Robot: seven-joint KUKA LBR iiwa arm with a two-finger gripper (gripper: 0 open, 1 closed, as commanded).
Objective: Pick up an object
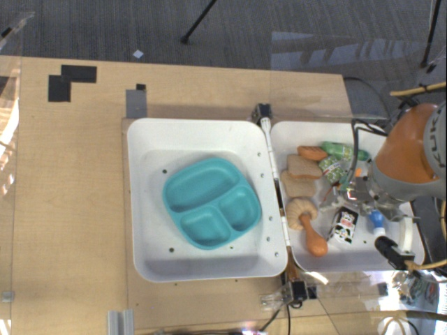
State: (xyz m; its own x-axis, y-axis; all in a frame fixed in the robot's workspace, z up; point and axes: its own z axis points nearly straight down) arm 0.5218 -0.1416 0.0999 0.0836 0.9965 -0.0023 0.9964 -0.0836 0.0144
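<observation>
Counter (70, 208) of pale wood carries two shallow white bins side by side. The left white plastic bin (150, 257) holds a teal plastic tray with three compartments (211, 202), lying flat near its middle and turned at a slant. The right white plastic bin (300, 260) holds a cluster of small things: two tan bread-like slices (304, 176) near its left wall, an orange carrot-shaped piece (311, 152) above them, a green crinkled packet (340, 155) just beside that, a tan wooden brush with an orange handle (307, 225) lower down, and a small black-and-white carton (343, 227) to its right. The tool (356, 194) hangs low over this clutter, just above the carton, at the end of the grey arm with an orange band (412, 152). Whether it is released or clenched, I cannot tell.
</observation>
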